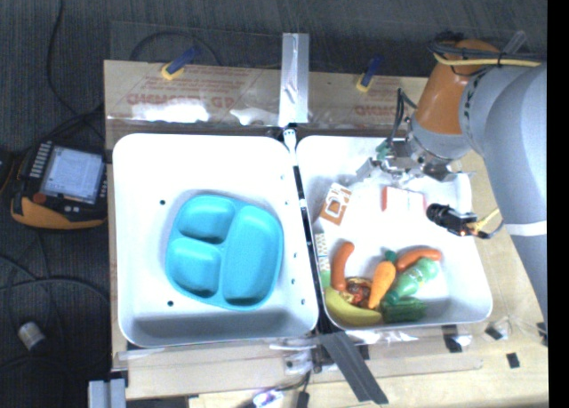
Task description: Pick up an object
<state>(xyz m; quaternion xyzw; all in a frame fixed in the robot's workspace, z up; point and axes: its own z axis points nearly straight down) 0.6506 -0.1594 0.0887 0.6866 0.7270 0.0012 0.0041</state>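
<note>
My gripper (pixel 396 164) hangs over the far part of the right bin (pixel 471 308), below the orange wrist band. Just in front of it lies a white card with red marks (pixel 402 200). To its left a small white and orange packet (pixel 335 204) rests near the divider. At the bin's near end lies a pile of toy food: an orange sausage (pixel 341 264), a carrot (pixel 382 281), a yellow banana (pixel 349 310), a green vegetable (pixel 405 297) and a red-orange piece (pixel 419 258). I see nothing held by the gripper.
A blue divided plate (pixel 224 249) lies in the left bin (pixel 142 175). Between the bins runs a dark divider edge (pixel 304 220). A handheld controller (pixel 62 182) lies on the floor off the bench's left side.
</note>
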